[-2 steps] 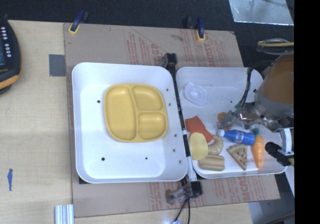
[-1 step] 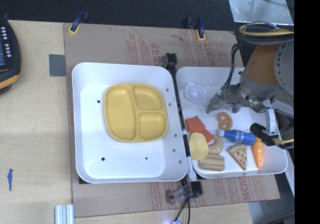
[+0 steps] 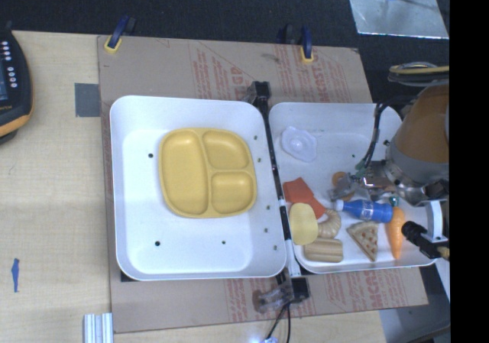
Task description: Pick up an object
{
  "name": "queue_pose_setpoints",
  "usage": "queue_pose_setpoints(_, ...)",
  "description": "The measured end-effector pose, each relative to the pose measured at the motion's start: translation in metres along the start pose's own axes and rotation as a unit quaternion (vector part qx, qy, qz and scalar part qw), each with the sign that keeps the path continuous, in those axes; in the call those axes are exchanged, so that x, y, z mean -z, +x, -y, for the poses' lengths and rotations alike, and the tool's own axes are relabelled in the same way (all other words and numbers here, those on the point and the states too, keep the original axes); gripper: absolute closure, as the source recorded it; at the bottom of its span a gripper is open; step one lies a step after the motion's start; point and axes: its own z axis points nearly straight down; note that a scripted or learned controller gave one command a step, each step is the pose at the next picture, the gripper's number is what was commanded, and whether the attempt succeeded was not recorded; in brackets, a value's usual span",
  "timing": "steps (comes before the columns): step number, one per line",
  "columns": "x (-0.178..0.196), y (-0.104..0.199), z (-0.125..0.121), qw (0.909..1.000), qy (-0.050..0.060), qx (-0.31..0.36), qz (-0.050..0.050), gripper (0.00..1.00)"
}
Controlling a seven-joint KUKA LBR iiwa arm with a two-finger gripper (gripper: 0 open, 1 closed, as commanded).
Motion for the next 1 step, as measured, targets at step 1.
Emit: queue_pose_setpoints(1,0.0017,0.0123,-0.0537,1.0000,-0.005,0.003,0.000,0.00)
